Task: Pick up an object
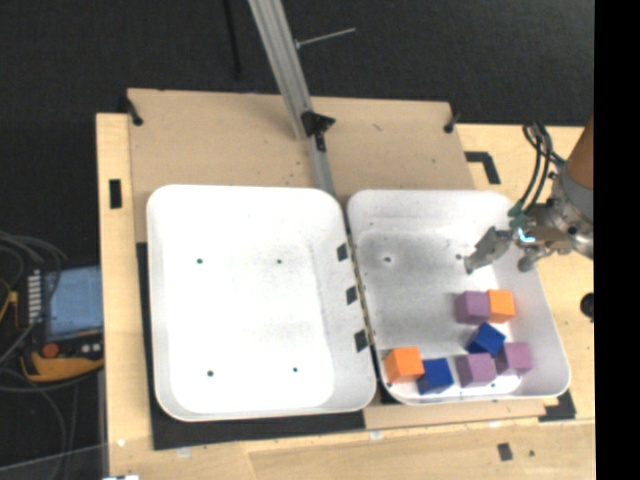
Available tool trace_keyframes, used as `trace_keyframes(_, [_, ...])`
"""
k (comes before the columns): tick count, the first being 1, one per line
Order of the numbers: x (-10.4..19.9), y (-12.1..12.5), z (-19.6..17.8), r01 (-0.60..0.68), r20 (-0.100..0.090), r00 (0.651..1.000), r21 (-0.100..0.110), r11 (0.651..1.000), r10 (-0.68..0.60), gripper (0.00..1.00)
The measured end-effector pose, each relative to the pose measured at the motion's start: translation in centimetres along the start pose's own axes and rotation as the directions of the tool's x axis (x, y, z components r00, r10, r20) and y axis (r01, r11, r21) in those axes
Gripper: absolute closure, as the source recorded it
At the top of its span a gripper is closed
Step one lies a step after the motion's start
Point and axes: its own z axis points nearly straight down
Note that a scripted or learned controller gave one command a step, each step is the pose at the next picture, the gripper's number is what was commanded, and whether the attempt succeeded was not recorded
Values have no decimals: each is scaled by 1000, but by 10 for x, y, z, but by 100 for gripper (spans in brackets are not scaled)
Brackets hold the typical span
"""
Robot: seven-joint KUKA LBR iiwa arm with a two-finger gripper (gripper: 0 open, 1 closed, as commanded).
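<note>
Over the right bin's [400,218] far right edge, the tool [508,253] hangs with fingers spread and nothing between them. Blocks cluster toward that bin's near right corner: purple [471,306], orange [501,304], blue [487,339] and others.

The worktop [120,448] looks like pale, matt wood or board, and a browner, cardboard-like sheet [290,138] lies toward twelve o'clock. Both bins look like smooth white plastic with a faint sheen; the left bin [250,298] is clean, while the right bin [420,268] has a dull grey, scuffed floor. The purple block [472,306] and the blue and orange blocks around it look matt. The slanted rail [280,58] at twelve o'clock reads as brushed metal. The end effector [505,250] looks like grey metal.
</note>
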Motion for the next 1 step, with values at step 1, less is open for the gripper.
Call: trace_keyframes(1, [0,1,-3,-1,1,1000,-5,1000,1,0])
